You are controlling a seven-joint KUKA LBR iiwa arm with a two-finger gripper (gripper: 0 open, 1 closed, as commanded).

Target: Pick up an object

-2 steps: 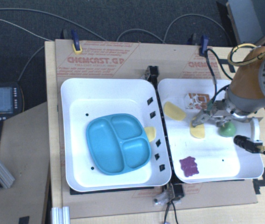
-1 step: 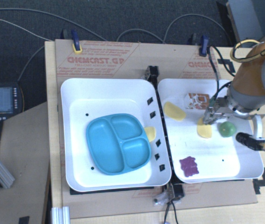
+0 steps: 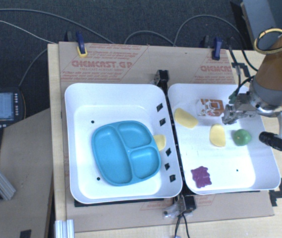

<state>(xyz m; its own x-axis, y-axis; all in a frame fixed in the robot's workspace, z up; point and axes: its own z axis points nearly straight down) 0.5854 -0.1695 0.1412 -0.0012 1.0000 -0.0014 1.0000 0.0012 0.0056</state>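
- Gripper (image 3: 232, 114) is hovering at right of frame, beside a printed packet (image 3: 211, 106); its opening I cannot tell.
- Smooth yellow lumps (image 3: 218, 135) and a green ball (image 3: 241, 137) are lying just below (purple crinkled piece (image 3: 201, 176) lower).
- Glossy blue divided tray (image 3: 125, 151) is sitting in the left bin (image 3: 81, 113).

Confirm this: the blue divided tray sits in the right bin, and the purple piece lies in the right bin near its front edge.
Wrong on the tray. The camera view shows the blue divided tray in the left bin. The purple piece does lie in the right bin near its front edge.
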